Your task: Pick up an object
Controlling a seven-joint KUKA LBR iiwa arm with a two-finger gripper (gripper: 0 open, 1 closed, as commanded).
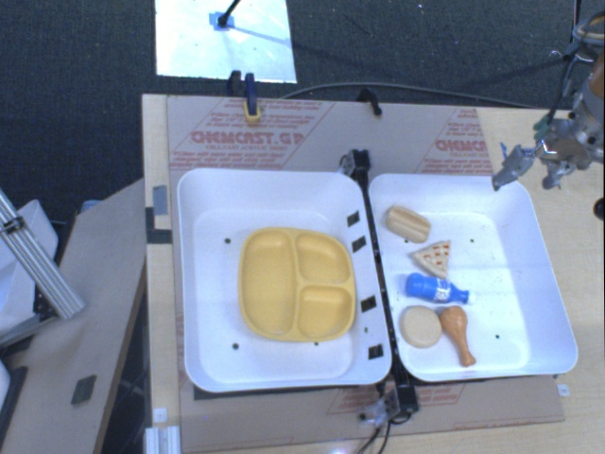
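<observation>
- Reaching in from the right edge, the arm [591, 74] is being cut off by the frame, so only its wrist end is being shown.
- The gripper [529, 166] is being held above the far right corner of the right bin [544, 253], apart from every object; its two fingers are being kept spread, with nothing between them.
- Fine detail of the fingers is being lost to blur.
- A blue bottle [437, 289] is being seen lying on its side in the middle of the right bin, its long axis running left to right and its white cap pointing right.
- A drumstick [457, 330] is lying just below it, its thin end pointing toward the near rim.
- A round biscuit [421, 326] is touching the drumstick's thick end; a wedge slice [433, 256] and a bread roll [407, 222] are lying beyond the bottle.
- A yellow divided plate [296, 283] is resting in the left bin [203, 253].
</observation>
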